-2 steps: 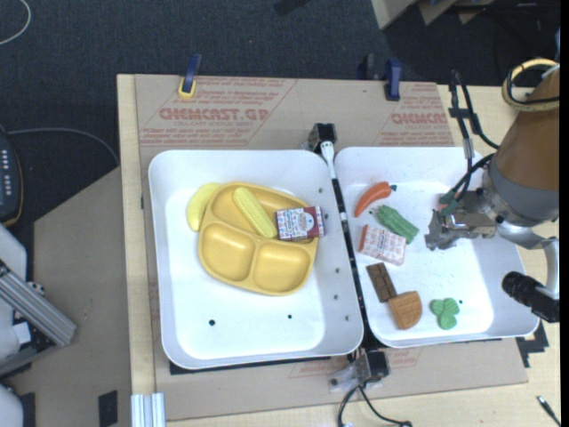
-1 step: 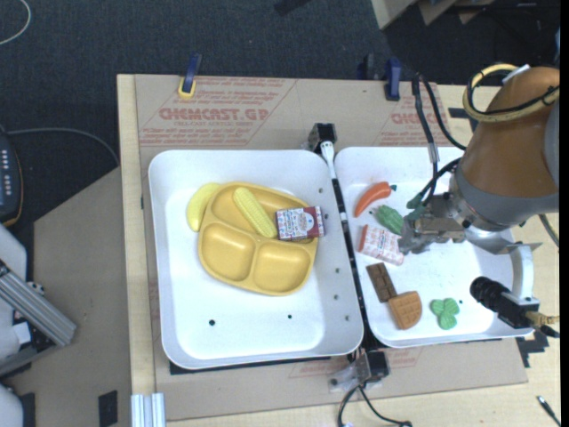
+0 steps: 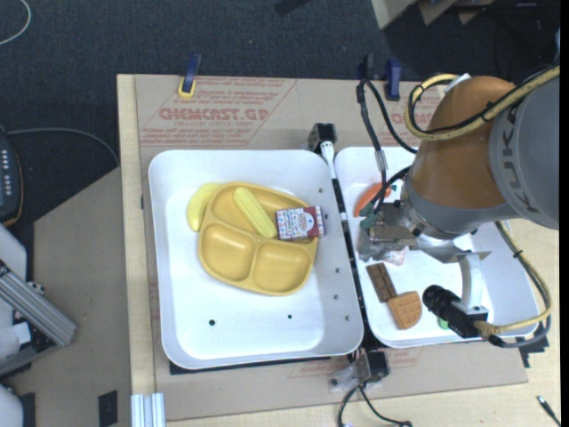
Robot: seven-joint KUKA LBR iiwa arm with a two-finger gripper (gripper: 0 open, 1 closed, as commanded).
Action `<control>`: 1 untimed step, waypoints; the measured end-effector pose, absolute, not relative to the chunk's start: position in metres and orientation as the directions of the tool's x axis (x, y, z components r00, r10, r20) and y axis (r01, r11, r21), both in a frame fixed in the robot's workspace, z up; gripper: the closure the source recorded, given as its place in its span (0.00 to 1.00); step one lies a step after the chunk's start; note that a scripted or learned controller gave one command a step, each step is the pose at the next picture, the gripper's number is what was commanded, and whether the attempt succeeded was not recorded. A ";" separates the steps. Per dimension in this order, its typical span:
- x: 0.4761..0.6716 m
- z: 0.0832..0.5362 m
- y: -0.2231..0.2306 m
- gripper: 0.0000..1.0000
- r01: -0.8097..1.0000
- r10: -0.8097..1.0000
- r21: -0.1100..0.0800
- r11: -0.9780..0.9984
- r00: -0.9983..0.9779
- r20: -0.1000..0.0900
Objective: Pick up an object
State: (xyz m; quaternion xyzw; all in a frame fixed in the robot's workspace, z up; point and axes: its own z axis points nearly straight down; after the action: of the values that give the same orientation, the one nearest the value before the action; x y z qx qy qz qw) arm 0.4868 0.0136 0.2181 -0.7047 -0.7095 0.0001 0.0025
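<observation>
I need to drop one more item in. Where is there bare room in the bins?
Left bin: bare floor in front of the yellow tray. Right bin: crowded under the arm, with the brown bar and cracker.

Pretty evenly lit from overhead, the white bins point(image 3: 178, 238) glaring a bit with only soft shadows under the arm point(image 3: 462, 149), and it's all a touch soft and grainy, the dark floor point(image 3: 89, 25) maybe underexposed.
</observation>
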 end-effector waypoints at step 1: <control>0.486 0.235 0.021 1.00 1.000 1.000 0.004 0.002 -0.002 0.000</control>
State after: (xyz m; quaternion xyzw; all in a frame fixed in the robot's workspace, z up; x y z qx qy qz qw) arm 0.4861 0.0214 0.2351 -0.7063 -0.7079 -0.0013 -0.0011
